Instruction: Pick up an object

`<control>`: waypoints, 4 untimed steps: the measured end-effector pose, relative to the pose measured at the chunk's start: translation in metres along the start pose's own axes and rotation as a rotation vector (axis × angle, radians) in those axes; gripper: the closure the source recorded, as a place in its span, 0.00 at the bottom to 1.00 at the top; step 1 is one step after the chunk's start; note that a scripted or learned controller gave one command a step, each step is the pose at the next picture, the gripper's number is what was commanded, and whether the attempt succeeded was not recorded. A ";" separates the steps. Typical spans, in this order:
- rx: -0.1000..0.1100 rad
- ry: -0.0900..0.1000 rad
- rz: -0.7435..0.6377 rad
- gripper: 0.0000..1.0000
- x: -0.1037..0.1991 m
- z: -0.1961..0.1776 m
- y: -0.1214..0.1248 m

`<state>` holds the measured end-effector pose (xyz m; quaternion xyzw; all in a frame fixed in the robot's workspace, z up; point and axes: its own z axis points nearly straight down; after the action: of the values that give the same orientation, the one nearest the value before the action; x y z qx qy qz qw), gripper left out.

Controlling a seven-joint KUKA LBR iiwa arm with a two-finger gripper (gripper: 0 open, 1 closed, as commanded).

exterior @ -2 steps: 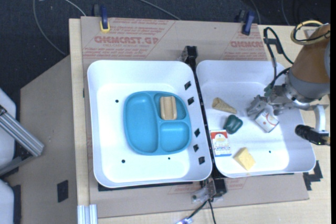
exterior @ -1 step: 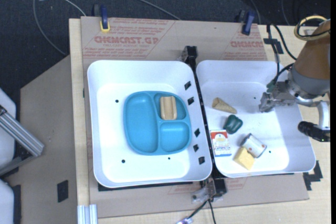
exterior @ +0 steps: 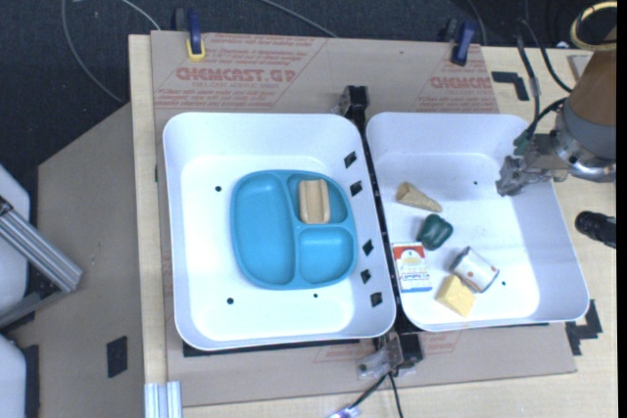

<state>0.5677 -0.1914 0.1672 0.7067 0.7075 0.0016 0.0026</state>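
The grey arm (exterior: 594, 117) reaches in from the right, over the far right rim of the right bin (exterior: 558, 210). Its hand (exterior: 511, 179) hangs low above that bin's far right corner.

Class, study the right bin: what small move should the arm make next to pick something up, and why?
Probably shift the tool leftward and down the view, toward the dark green rounded object. The tool sits at the right white bin's upper right edge, apart from every item, and the green object lies clear of its neighbours.

Board (exterior: 245, 73) under bins: red print, apparently "CHEMCAST GP", twice.
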 end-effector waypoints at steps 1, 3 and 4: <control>-0.001 -0.001 0.000 1.00 0.001 -0.051 0.012; 0.003 0.002 -0.004 1.00 0.052 -0.107 0.026; 0.009 0.005 -0.006 1.00 0.115 -0.095 0.023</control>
<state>0.5898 -0.0767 0.2624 0.7047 0.7095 0.0003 -0.0022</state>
